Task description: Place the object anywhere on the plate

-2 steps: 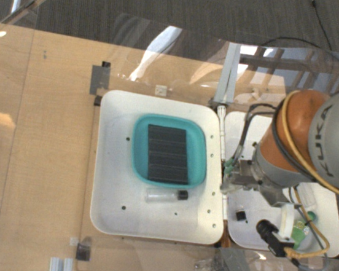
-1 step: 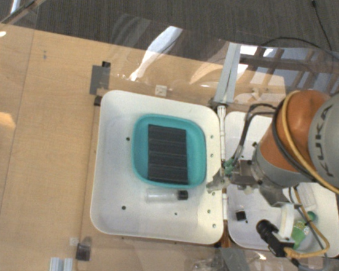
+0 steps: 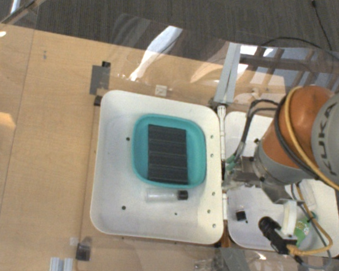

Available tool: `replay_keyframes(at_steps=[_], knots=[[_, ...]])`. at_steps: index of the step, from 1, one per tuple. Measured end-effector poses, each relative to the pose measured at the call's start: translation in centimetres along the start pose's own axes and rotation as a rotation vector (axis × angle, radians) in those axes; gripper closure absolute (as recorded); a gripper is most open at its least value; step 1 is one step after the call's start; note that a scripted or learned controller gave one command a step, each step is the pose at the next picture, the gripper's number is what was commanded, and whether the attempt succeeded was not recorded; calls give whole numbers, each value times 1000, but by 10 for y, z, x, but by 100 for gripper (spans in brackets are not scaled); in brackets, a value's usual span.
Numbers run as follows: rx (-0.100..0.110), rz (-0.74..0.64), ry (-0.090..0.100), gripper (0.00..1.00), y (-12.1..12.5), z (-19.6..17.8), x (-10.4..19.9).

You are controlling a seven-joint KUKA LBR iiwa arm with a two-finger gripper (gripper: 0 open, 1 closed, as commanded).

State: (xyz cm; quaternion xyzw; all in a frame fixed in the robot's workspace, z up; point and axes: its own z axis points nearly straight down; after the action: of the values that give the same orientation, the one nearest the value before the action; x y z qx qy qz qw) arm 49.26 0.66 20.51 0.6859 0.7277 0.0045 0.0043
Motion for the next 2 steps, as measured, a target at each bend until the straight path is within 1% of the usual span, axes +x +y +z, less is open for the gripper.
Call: replay_keyframes(at_steps=[1, 2], knots=[[0, 0, 0, 0, 0, 0, 0], [-4, -7, 0, 100, 2, -10, 1]])
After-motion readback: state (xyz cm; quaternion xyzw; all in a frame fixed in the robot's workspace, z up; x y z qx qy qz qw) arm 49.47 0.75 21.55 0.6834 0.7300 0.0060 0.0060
